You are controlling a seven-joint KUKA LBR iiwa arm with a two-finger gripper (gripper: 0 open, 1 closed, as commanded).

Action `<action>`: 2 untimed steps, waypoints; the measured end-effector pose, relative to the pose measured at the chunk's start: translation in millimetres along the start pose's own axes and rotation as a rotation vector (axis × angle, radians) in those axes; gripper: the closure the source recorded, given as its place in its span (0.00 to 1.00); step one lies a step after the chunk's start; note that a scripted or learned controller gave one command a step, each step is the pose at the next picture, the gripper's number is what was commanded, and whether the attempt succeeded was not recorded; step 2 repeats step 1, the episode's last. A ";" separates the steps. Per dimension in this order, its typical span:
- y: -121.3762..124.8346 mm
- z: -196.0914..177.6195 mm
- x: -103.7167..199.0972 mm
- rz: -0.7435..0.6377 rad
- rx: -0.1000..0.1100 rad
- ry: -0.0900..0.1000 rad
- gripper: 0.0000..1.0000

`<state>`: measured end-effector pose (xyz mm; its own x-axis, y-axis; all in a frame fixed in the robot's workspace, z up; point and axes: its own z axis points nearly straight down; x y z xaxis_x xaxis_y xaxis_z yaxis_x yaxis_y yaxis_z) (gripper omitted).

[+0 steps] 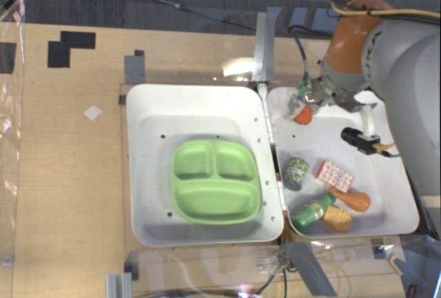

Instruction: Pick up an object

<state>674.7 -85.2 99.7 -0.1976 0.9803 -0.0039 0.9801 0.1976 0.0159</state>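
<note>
Gripper (303, 102) hung low over the far left corner of the right bin (406, 217), with a small red-orange object (302, 116) at its tips, just toward the near side. Whether the fingers were closed on that piece could not be told (the wrist hid the gap). Other candidates lay well apart toward the near edge: a green can (296, 172), a green bottle (311, 214) and a carrot (349, 199), its long axis running left to right.
</note>
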 end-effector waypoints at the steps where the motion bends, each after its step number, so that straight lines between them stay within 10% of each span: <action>1: 2.3 -9.3 0.5 -0.007 -0.003 -0.002 1.00; 2: 2.3 -9.3 0.5 -0.007 -0.003 -0.002 1.00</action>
